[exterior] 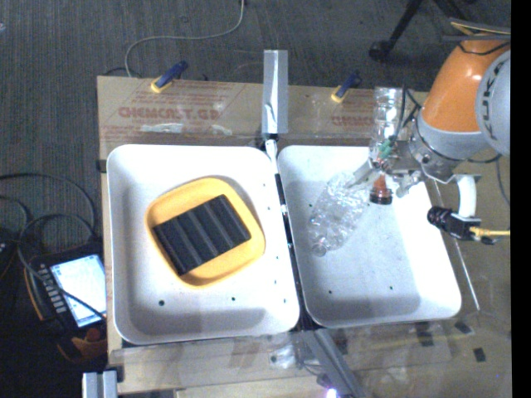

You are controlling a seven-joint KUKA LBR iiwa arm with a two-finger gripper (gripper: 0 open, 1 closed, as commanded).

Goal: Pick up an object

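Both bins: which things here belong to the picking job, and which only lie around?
Belong to the job:
- clear plastic bottle in the right bin
- yellow tray with black ridged insert in the left bin
- gripper above the bottle's cap end

Just lying about:
- blue clamps
- handheld device

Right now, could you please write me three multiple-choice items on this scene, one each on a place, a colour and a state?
1. Where does the clear plastic bottle lie?
A. left bin
B. right bin
C. on the floor

2. What colour is the rim of the tray in the left bin?
A. yellow
B. green
C. red

3. How does the bottle look?
A. upright, smooth
B. crumpled, on its side
C. cut in half

Answers: 1 B, it rests on the right bin's floor. 2 A, a yellow border surrounds the dark ribbed centre. 3 B, its wrinkled body lies slantwise.
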